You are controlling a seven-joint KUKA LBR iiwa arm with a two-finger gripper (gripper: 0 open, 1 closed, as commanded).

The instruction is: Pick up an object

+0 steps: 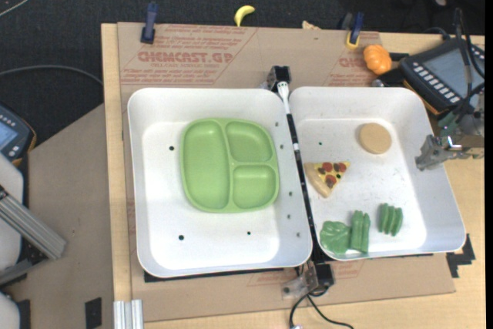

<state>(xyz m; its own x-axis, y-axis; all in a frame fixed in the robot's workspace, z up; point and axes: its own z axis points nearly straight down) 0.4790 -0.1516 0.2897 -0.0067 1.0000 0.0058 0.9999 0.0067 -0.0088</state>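
The right white bin (431, 235) holds a round tan cookie (375, 139), a pizza slice (329, 176) with red toppings, a green leafy piece (344, 236) and a small green ribbed piece (390, 219). My gripper (436, 151) sits low over the bin's right rim, to the right of the cookie and apart from it. It is a small grey shape, and nothing can be seen held in it.
The left white bin (154, 243) carries a green divided plate (229, 164). A small orange object (377, 58) and a black pendant (439, 73) with cables lie beyond the right bin's far corner. Blue clamps (149, 23) and a yellow banana (244, 13) sit at the board's far edge.
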